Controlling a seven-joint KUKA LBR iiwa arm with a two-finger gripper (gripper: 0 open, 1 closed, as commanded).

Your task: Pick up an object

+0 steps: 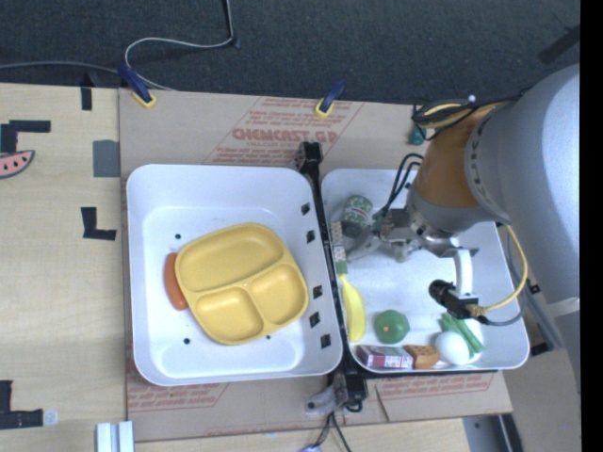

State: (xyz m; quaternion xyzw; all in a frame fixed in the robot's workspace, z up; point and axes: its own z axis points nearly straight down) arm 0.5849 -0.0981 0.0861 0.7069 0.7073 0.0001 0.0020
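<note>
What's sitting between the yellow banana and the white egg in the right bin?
In the camera view, a green ball lies between the banana and the egg, on the right bin's white floor.

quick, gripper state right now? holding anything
Gripper: low in the right bin beside a green can; open or shut cannot be told, no object seen held.

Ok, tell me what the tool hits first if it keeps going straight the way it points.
Probably the green-labelled can by the right bin's left wall: the tool points left, just beside it. Depth is unclear from above, so it might pass the can and meet the wall.
</note>
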